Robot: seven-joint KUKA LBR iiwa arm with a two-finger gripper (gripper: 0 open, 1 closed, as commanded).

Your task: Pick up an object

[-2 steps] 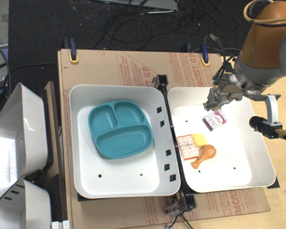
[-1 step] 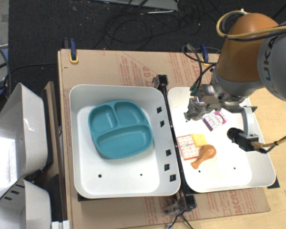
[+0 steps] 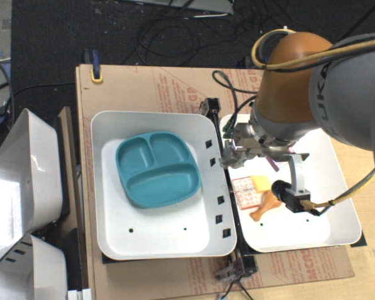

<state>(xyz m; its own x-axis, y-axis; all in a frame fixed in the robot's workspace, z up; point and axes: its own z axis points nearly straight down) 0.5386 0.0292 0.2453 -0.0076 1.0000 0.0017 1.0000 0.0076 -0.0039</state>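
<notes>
Gripper [image 3: 236, 152] at right bin [image 3: 340, 227] left edge, centre frame; opening cannot tell. Cardboard bench [image 3: 169, 83]: red print unreadable. Dark floor [image 3: 44, 30], cables [image 3: 175, 20] along top.

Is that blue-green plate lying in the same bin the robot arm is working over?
No, the plate lies in the bin on the view's left, while the gripper hangs over the other bin beside it.

- The grey KUKA arm [image 3: 356, 99] enters from the right of the camera view and reaches leftward across the upper right of the frame.
- Its orange band [image 3: 294, 74] bulges toward the camera, just above the wrist [image 3: 272, 127].
- The wrist points downward.
- The gripper [image 3: 236, 155] hangs below and to the left of the wrist, low near the surface beneath it.
</notes>
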